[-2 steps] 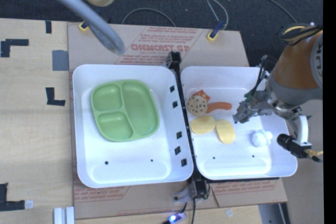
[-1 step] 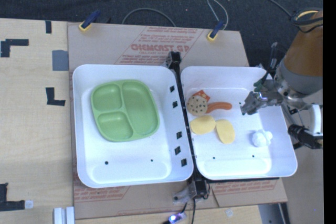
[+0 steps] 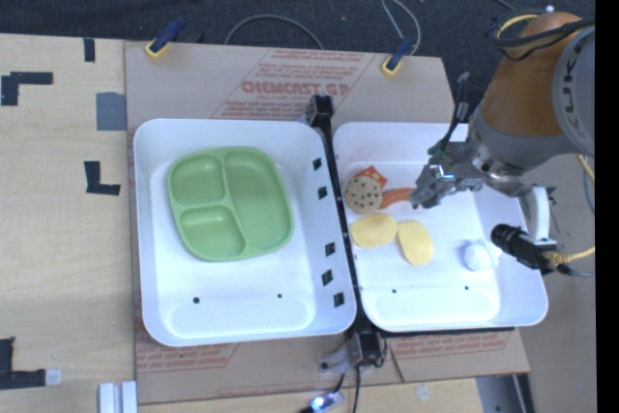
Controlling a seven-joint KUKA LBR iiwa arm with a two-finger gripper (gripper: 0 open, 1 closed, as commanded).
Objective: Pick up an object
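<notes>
In the right bin (image 3: pixel 503 305) lie a brown speckled cookie-like piece (image 3: pixel 364 192) with an orange bit (image 3: pixel 395 198) beside it, two yellow oval pieces (image 3: pixel 373 230) (image 3: pixel 417 243), and a small white object (image 3: pixel 475 256). My gripper (image 3: pixel 427 195) hangs low over the right bin, just right of the orange bit and above the yellow pieces. Nothing shows between its fingers.
The left bin (image 3: pixel 155 305) holds a green divided plate (image 3: pixel 230 202). A black divider with clips (image 3: pixel 334 227) runs between the bins. Cables cross the dark floor behind the bench. The arm's body covers the right bin's far right corner.
</notes>
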